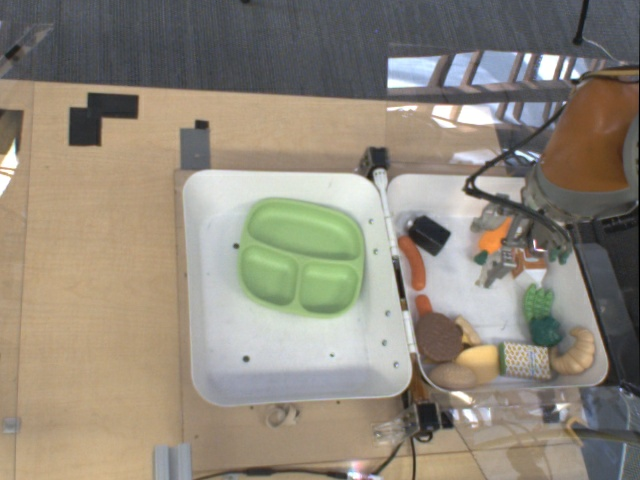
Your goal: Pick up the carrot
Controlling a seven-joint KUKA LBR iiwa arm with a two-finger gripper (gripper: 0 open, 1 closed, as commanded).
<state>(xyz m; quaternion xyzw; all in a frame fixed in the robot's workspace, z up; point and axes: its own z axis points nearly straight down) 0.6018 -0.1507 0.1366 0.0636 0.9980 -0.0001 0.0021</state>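
While the grey arm [590, 158] reaches in from the right side of the camera view, its jaws hang low over the far part of the bin [460, 293] nearest to it. The carrot [490, 239] is right there. It is a small orange thing with a green end, and it lies just beside the jaws on their left side in the picture. It looks like it touches them. I cannot tell if the jaws are spread apart or squeezed together, because the metal parts are small and mixed up with wires. I also cannot tell if the carrot is between them or only next to them.

I think the arm is low in this spot because the carrot is the thing it has to lift, so the jaws must come right down to it.

Other toy food sits in the same bin, well apart from the carrot. A red sausage [412, 258] lies by the left wall. A black block [429, 233] is near it. A brown cookie [437, 336], a croissant [578, 353] and a green bunch [541, 315] crowd the near end.

The other bin [215, 353] holds a green plate [300, 256] with three parts. Both bins rest on the wooden counter [90, 298]
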